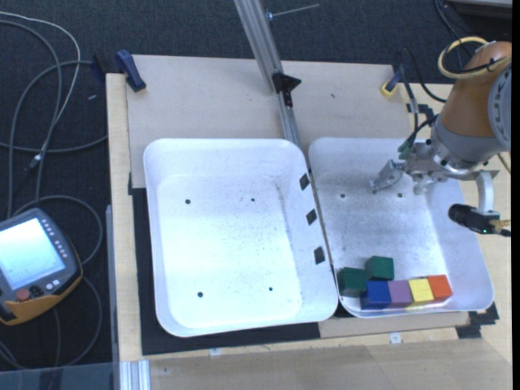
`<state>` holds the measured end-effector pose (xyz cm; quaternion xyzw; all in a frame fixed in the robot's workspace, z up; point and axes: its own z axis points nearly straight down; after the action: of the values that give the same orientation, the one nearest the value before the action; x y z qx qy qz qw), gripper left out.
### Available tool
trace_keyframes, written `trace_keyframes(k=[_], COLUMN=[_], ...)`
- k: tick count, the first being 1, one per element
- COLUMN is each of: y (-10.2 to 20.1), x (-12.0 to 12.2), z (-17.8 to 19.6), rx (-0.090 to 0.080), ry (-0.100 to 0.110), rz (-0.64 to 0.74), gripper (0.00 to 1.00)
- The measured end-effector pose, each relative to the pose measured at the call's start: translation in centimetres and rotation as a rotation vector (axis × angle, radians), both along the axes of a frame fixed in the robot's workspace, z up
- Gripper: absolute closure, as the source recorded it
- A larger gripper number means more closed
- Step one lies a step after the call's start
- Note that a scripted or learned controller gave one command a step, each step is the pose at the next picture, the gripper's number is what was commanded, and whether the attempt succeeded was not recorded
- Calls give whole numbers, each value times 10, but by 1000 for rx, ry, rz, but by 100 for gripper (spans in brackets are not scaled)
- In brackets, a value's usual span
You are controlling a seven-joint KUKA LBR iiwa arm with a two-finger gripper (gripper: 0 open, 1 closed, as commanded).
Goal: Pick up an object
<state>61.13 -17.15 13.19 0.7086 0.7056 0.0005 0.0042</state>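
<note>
While the hand [400,179] hovers, fingers apart, nothing between them, coloured blocks [396,283] lie well below, right bin [357,210].

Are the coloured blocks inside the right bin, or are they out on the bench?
Inside. The blocks sit clustered at the near edge of the right bin, within its rim.

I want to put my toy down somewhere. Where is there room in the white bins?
The left shallow white bin has bare floor from wall to wall. In the right shallow white bin, the middle is bare, between the robot's hand at the far end and the blocks. The near edge is crowded: two dark green cubes, blue, purple, yellow and orange ones.
</note>
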Motion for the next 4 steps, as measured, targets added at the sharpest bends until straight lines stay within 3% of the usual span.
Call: trace_keyframes(k=[1,2,3,4], y=[5,5,5,75], x=[0,1,0,-44], z=[9,20,19,-18], rx=[4,3,3,11], ry=[2,0,1,16], rz=[6,7,7,9], gripper=[100,100,0,0])
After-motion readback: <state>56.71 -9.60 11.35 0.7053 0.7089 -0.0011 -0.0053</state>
